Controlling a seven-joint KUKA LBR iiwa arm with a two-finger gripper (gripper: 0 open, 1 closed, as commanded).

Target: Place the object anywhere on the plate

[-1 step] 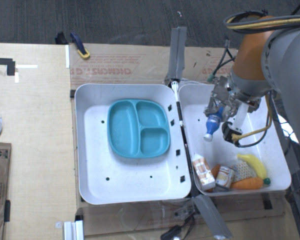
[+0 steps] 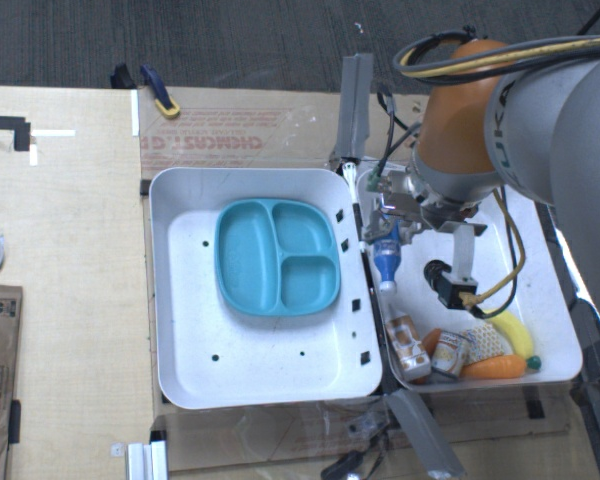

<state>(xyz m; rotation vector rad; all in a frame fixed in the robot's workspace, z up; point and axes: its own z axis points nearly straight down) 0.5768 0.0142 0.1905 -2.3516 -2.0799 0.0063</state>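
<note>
A teal plate [image 2: 278,256] with three compartments lies in the left bin [image 2: 180,298], nothing on it. My gripper [image 2: 390,230] hangs over the left edge of the right bin [image 2: 550,298], just right of the wall between the bins. Its fingers are shut on the upper end of a small blue bottle [image 2: 385,260], which hangs with its white cap pointing down toward the bin floor. The bottle is to the right of the plate, across the divider.
At the front of the right bin lie a banana [image 2: 513,335], a carrot [image 2: 495,367], a snack packet [image 2: 406,346] and other small packets. A black cable loop [image 2: 450,283] hangs beside the gripper. The arm's bulk covers the back of the right bin.
</note>
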